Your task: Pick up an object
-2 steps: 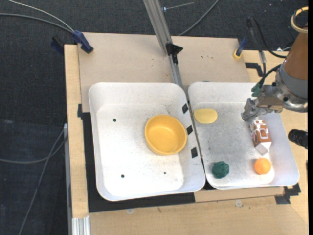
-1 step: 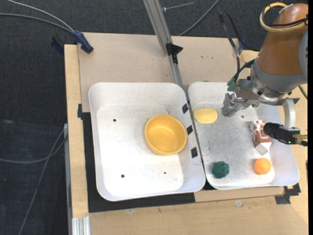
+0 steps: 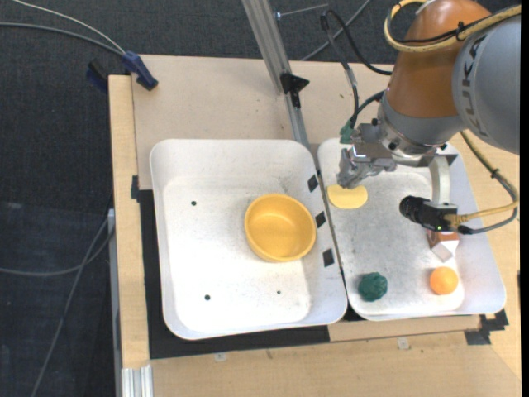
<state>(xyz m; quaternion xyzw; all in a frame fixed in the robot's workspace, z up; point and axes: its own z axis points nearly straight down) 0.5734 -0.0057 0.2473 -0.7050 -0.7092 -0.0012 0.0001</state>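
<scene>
In the right bin [image 3: 483,292], a flat pale yellow disc [image 3: 348,198] lies near the left wall. My gripper [image 3: 352,174] hangs right over the disc's upper edge and hides part of it. Whether it touches the disc I cannot tell. A dark green lump [image 3: 373,285] rests at the bin's front, and an orange ball [image 3: 444,280] sits to its right. A small orange and white block [image 3: 445,247] lies just above the ball. In the left bin [image 3: 178,222] a yellow bowl [image 3: 280,227] stands upright near the right wall.
A slanted metal pole [image 3: 269,40] comes down to the gap between the bins. A black part [image 3: 421,210] mounted on the arm hangs over the right bin. A blue clamp [image 3: 139,69] sits at the bench's far left corner.
</scene>
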